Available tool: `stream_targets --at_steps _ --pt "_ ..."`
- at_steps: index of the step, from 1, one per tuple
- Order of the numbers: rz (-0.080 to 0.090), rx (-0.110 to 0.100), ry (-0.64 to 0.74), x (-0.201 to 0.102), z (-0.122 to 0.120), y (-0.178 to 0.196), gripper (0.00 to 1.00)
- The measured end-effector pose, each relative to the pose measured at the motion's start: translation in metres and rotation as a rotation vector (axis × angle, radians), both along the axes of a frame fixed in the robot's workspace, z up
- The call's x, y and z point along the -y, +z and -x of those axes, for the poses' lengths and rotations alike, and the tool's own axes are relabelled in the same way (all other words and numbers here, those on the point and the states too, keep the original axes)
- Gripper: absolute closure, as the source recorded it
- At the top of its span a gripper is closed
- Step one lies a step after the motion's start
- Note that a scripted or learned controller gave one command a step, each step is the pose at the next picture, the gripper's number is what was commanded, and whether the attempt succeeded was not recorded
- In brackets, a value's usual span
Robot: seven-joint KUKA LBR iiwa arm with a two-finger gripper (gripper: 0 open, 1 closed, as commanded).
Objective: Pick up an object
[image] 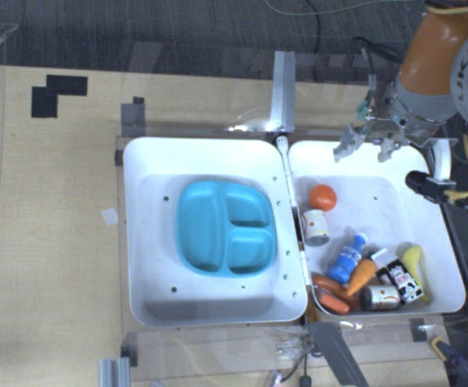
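Currently | step: approach, nothing grasped | claw: spread, empty, above right bin far rim | next: descend toward orange ball, close around it

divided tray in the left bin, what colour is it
Light blue; the divided tray shows plainly in the camera view.

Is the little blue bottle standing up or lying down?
Lying down. The small blue plastic bottle rests on its side on the floor of the right white bin, its white cap pointing toward the bin's far right, beside the orange carrot-shaped toy.
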State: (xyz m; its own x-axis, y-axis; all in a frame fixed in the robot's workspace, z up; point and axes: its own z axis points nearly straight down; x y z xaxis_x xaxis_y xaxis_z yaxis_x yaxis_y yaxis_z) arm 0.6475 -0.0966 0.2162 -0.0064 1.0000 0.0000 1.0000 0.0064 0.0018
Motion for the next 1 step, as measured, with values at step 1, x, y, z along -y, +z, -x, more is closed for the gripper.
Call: stream_targets --at_steps 1 --pt "0.000 0.005 0.130 -0.0101 0.0308 -0.1208 0.00"
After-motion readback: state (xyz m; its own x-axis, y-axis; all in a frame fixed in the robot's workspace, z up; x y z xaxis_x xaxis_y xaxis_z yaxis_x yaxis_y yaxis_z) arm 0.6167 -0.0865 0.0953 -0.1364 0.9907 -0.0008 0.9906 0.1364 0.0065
